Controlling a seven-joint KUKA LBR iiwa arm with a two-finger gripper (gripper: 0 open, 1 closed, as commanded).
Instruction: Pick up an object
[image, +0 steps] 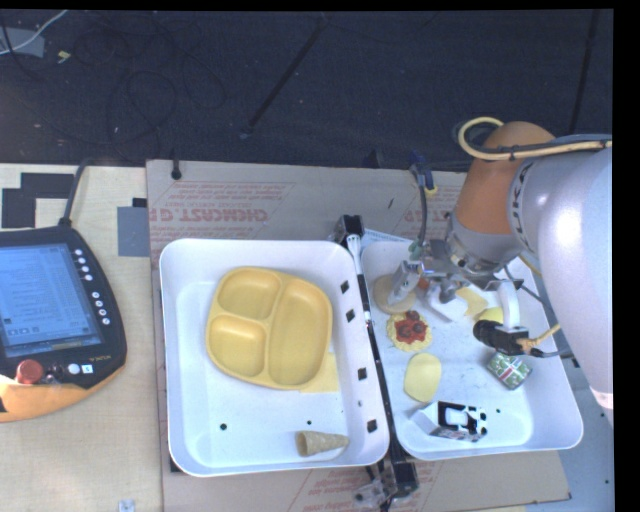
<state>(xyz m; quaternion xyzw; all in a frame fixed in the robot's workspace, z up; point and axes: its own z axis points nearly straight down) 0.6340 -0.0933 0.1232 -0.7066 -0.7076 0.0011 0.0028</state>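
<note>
My gripper (428, 284) is low over the far end of the right bin (545, 425), just above a small round pizza toy (409, 329) with red topping. A tan disc (384, 292) lies to the gripper's left, against the bin wall. A pale yellow lemon-like piece (422, 376) sits nearer the front. At the front edge lies a black-and-white object (461, 420). A green and red can (510, 371) rests at the right, with a small yellow piece (488, 316) behind it. No object is seen held.
The left bin (190, 420) holds a yellow divided plate (270, 325) and a tan cone piece (320, 442) near its front wall. A tablet-like pendant (55, 310) lies on the bench to the left. The grey arm (565, 250) covers the right bin's far right corner.
</note>
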